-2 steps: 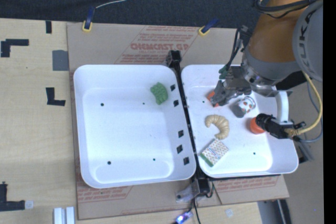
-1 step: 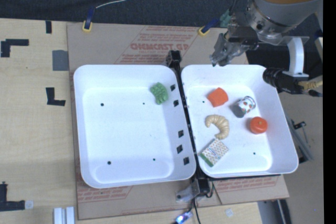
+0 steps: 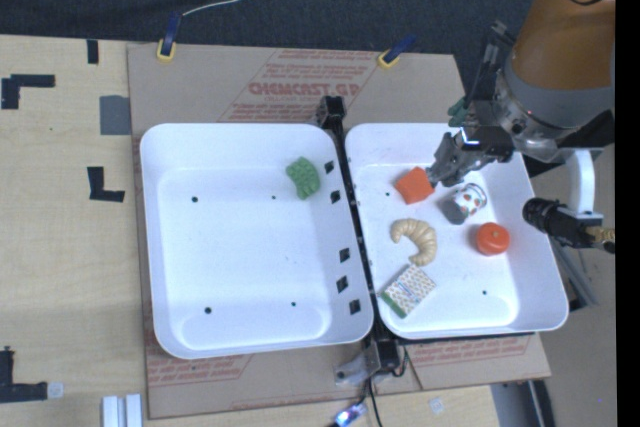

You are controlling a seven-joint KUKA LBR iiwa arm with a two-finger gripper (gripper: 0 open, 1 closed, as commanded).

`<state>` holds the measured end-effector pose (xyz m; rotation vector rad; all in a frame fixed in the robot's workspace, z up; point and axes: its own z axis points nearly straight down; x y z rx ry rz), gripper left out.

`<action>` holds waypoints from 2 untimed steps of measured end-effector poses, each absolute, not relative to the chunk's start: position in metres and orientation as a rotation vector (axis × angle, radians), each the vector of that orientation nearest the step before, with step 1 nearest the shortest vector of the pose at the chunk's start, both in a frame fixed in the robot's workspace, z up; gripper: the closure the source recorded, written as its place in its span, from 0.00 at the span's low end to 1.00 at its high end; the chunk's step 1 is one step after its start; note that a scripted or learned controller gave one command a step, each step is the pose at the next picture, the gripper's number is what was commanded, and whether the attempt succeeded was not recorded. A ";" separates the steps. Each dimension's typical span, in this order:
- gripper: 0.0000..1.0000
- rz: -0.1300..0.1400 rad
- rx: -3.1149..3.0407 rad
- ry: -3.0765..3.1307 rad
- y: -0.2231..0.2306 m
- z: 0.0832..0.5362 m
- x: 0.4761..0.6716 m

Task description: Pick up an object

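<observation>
My gripper (image 3: pixel 452 168) hangs over the back of the right bin (image 3: pixel 520 310), its dark fingers just right of an orange block (image 3: pixel 412 185) and above a grey-and-white round object (image 3: pixel 464 204). Nothing shows between the fingers. Also in the right bin lie a tan croissant (image 3: pixel 416 238), a small orange-red tomato (image 3: pixel 491 238) and a green-and-white patterned packet (image 3: pixel 408 290). A green leafy lump (image 3: pixel 304 176) rests near the back right of the left bin (image 3: pixel 180 315).
A black hinge strip (image 3: pixel 345 215) runs between the two bins. Both bins sit on a cardboard sheet (image 3: pixel 290 80). A black fixture (image 3: pixel 560 220) juts in from the right beside the right bin.
</observation>
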<state>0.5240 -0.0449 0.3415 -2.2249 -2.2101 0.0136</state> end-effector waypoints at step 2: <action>1.00 0.010 -2.221 -2.214 -0.010 0.380 0.512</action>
